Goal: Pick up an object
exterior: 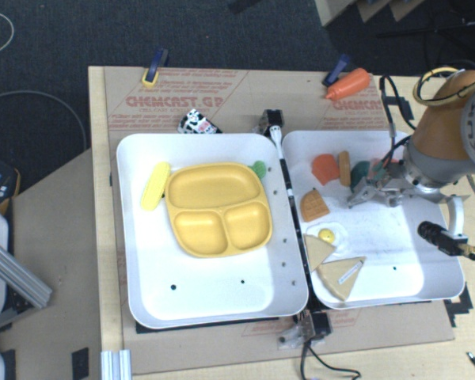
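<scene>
Table (103, 212) surface of pale wood carries a cardboard sheet (222, 93) with red printing, and on that sit two shallow white bins side by side. Left bin (190, 291) holds a big yellow divided plate (218, 208) with three compartments, set toward the bin's far half; a yellow corn cob (154, 185) lies just off the plate's left edge, and a small green piece (259, 167) shows at the plate's far right corner. Right bin (404, 267) holds the smaller toys. Grey arm (447, 137), with its orange band, reaches in from the right over this bin's far right part, and its end effector (378, 190) hangs low above the bin floor near the far toys; whether its fingers are apart or together cannot be told, and nothing can be seen between them. Near the front of this bin lies a tan sandwich wedge (340, 275), with a fried egg (326, 234) just behind it and a brown bread piece (314, 206) behind that. Farther back sit a red piece (325, 168), a tan stick (345, 168) beside it, and a teal piece (360, 169) right next to the end effector. Outside the bins, on the cardboard, an orange carrot (347, 84) lies near the far edge, and a black and white toy (197, 122) lies behind the left bin.
</scene>
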`<state>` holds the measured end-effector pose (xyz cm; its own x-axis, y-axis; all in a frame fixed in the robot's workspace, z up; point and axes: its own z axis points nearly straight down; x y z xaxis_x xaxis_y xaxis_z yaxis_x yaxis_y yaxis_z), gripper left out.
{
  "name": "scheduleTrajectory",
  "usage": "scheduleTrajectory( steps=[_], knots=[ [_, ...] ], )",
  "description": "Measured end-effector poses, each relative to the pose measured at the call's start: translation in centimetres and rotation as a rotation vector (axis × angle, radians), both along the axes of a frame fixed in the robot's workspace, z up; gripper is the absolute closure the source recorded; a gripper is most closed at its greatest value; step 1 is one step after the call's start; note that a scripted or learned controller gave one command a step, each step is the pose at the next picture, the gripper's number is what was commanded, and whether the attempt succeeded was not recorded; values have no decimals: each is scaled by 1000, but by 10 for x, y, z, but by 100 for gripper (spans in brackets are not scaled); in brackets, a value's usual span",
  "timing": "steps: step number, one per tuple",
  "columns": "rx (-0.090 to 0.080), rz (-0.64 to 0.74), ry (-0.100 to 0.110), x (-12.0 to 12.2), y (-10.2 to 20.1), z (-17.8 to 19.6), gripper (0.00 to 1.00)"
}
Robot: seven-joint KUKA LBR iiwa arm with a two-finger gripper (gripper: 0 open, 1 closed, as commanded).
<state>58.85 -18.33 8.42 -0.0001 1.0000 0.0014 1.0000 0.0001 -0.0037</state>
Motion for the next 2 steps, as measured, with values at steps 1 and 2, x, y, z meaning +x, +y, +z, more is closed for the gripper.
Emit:
scheduleTrajectory(
  steps=[1, 2],
  knots=[
    [-1, -1, -4, 1, 0, 11, 100],
    [-4, -2, -9, -8, -1, 69, 100]
  ],
)
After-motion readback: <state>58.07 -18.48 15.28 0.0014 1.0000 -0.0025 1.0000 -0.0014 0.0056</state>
